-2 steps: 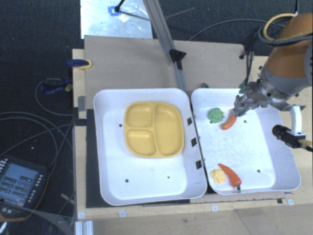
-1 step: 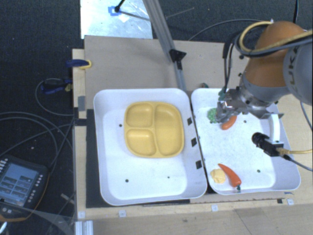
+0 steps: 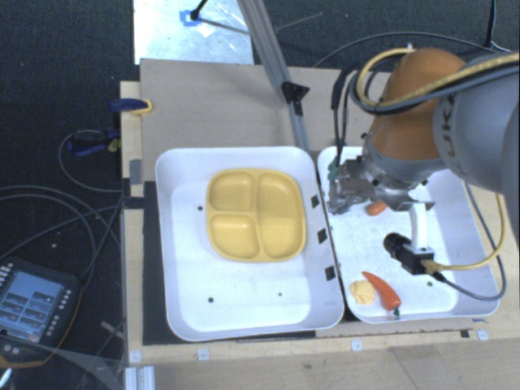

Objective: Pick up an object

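Because the near end of the right bin holds a red pepper-shaped piece touching a small yellow lump, those two lie well apart from the arm. Farther back, the gripper hangs low over the bin's left wall, beside a small orange object; whether it is clamped on anything, I cannot tell. A descent here risks striking that wall. Beyond, the left bin carries a yellow divided plate.
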You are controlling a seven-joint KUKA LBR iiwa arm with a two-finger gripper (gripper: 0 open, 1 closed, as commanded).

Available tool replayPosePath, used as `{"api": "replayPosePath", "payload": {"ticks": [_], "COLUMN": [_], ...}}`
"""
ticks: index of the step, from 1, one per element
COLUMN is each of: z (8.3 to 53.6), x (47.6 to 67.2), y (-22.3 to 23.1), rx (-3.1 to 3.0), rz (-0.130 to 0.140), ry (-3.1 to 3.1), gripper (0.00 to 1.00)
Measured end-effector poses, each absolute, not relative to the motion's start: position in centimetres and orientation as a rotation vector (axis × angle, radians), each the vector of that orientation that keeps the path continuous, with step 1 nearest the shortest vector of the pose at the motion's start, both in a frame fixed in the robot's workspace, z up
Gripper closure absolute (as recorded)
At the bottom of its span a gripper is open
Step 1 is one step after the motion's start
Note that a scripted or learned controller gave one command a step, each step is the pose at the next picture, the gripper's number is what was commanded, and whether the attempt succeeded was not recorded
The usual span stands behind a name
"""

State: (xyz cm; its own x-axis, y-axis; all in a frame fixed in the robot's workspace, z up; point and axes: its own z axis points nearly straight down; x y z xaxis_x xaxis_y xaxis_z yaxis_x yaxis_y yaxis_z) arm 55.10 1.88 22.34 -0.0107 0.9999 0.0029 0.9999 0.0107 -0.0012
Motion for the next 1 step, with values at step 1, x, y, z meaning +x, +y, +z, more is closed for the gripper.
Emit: {"api": "replayPosePath", "payload": {"ticks": [1], "z": [21.76], "x": [54.01], "y": [6.7], "rx": [-2.207], "rz": [-0.003], "ry": [-2.232], "gripper": [1.0]}}
